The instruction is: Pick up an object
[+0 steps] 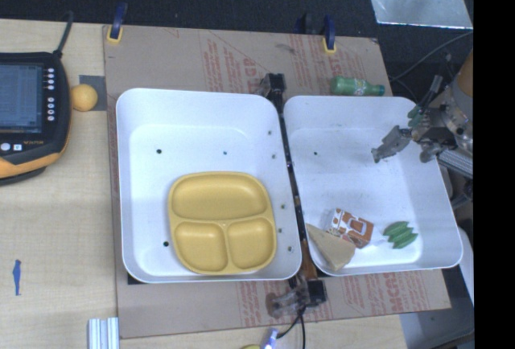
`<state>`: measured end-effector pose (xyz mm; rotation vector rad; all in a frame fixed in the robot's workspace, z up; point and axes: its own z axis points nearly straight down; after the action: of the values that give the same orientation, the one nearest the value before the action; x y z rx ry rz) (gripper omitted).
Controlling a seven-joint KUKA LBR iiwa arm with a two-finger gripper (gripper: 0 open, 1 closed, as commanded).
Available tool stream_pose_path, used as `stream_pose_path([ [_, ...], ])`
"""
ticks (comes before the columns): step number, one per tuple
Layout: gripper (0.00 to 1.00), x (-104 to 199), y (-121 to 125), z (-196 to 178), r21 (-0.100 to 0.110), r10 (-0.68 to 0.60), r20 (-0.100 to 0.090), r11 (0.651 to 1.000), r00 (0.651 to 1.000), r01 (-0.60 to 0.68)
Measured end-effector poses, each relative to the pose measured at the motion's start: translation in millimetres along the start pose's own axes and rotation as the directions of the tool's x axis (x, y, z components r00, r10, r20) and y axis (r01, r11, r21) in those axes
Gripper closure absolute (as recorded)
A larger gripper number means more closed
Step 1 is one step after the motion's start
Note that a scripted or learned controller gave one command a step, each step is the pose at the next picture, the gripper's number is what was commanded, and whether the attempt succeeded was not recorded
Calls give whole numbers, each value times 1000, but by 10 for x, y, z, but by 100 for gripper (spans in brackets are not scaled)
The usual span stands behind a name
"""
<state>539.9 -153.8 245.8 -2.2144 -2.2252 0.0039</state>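
Jaws hover over the right bin's far side, nothing between them.
Your gripper [385, 150] looks parted; the carton [349, 226] lies nearer the bin's [362, 118] front rim, long axis slanting.

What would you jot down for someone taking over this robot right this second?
Gripper: over the right bin's upper right part, nothing between its fingers that I can see; open or shut is unclear.
Things: a small orange-and-white carton, a tan wedge and a green piece lie near the right bin's front edge. A yellow divided tray lies in the left bin.
Done: nothing picked up yet.
Left: reach an object, grasp it, lift it.
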Motion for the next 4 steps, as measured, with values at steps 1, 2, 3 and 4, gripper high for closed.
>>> stream_pose_path([
  [1, 0, 140, -637, 463, 0, -1, 1, 1000, 1000, 1],
  [2, 0, 600, -204, 1215, 2, -2, 0, 1000, 1000, 2],
  [3, 0, -346, 625, 1540, -1, 4, 0, 1000, 1000, -4],
  [4, 0, -233, 1073, 1513, -2, 2, -1, 1000, 1000, -2],
])
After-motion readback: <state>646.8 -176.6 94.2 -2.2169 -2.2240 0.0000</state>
